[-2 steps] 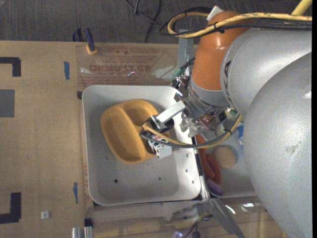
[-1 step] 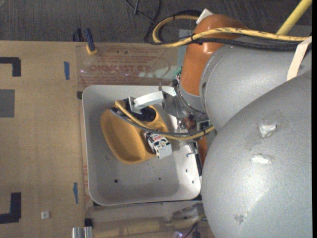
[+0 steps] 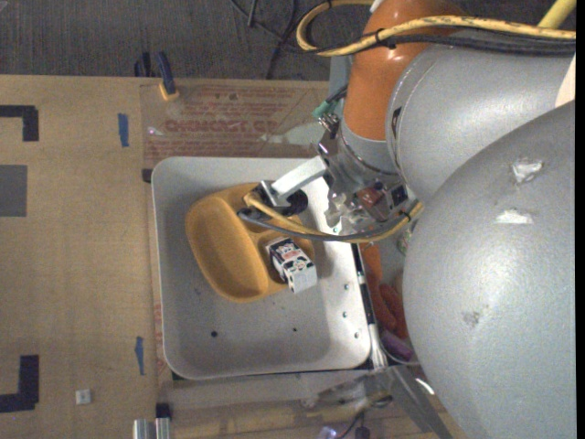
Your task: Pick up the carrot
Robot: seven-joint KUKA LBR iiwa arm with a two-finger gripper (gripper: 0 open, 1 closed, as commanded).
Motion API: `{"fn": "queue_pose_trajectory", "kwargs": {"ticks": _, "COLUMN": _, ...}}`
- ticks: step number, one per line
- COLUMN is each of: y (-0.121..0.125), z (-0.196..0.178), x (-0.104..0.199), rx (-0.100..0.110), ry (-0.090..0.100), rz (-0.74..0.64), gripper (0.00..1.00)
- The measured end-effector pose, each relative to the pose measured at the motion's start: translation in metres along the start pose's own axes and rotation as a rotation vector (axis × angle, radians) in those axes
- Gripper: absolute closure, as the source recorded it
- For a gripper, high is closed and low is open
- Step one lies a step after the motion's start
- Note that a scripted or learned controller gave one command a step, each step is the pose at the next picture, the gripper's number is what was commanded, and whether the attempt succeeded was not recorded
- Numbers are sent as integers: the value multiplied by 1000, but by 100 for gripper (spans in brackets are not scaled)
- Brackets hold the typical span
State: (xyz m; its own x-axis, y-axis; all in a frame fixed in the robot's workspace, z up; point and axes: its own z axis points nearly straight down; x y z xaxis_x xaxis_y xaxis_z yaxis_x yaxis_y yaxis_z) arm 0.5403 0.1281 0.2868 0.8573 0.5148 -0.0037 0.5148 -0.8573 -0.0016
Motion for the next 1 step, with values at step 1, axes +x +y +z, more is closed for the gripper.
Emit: {"fn": "queue_pose_trajectory", "kwargs": {"ticks": 1, "y": -39, "z": 8, "x": -38, "rx": -1, "ry": 2, "rz": 322, "gripper": 100}}
